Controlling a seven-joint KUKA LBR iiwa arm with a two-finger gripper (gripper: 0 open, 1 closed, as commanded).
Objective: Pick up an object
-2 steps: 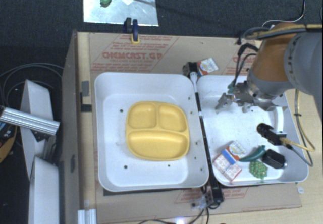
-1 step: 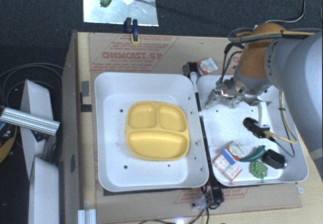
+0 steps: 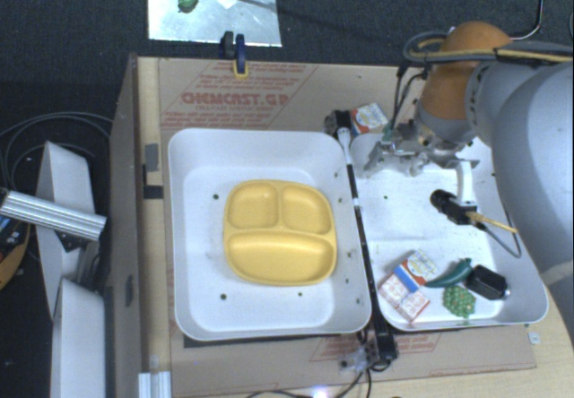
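Note:
My gripper (image 3: 387, 156) hangs low over the far left part of the right bin (image 3: 511, 311), close to the wall between the two bins. Nothing shows between it and the bin floor. A small red, white and blue carton (image 3: 368, 117) sits at the bin's far left corner, just beyond the gripper. At the bin's near end lie another red, white and blue carton (image 3: 405, 289), a teal curved piece (image 3: 451, 272), a green dotted round thing (image 3: 459, 299) and a small black block (image 3: 488, 282).
The left bin (image 3: 193, 208) holds a yellow divided plate (image 3: 279, 231) at its middle. The grey arm (image 3: 529, 145) with its orange band comes in from the right over the right bin's far side. Cardboard lies beneath both bins.

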